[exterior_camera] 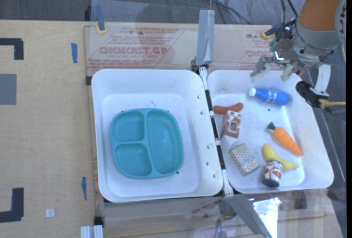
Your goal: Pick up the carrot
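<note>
An orange carrot [286,139] with a green top lies in the right bin [313,121], near its right wall. My gripper [275,68] hangs over the far edge of that bin, well above and behind the carrot, with its two fingers spread open and nothing between them. A blue bottle [270,95] lies just below the gripper, between it and the carrot.
The right bin also holds a sausage [227,108], a brown carton [232,123], a patterned box [243,158], a banana [278,156] and a small can [271,173]. A teal divided plate [146,142] sits in the left bin [104,94]. Cables [313,97] trail at the right.
</note>
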Controlling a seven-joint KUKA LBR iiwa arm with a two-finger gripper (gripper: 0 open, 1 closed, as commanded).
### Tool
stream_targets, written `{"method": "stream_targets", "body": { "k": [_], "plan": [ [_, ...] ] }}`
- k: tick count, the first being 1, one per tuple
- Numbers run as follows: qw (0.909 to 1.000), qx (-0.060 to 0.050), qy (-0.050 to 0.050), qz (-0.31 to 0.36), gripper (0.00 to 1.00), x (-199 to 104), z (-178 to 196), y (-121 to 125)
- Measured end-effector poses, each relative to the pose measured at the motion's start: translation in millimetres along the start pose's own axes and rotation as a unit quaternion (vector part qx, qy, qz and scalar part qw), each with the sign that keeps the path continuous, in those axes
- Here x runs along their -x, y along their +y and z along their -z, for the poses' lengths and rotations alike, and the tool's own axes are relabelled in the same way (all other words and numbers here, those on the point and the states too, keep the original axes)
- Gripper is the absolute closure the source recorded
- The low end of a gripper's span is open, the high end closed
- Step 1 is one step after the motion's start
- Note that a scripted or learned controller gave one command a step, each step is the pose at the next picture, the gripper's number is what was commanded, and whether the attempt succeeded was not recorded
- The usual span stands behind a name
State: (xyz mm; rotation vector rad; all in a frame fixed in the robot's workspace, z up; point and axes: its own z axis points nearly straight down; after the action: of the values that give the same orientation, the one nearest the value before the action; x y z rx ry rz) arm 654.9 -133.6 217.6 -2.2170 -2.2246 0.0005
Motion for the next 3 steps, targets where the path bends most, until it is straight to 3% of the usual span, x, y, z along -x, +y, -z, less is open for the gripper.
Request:
{"method": "stream_targets", "body": {
  "k": [1, 2, 3],
  "plan": [
    [0.9971, 0.001, 0.000, -0.076, 0.00, 58, -124, -57],
    [0.9962, 0.003, 0.000, -0.086, 0.00, 61, -130, -105],
    [0.9960, 0.005, 0.000, -0.089, 1.00, 63, -119, -104]
  ]
}}
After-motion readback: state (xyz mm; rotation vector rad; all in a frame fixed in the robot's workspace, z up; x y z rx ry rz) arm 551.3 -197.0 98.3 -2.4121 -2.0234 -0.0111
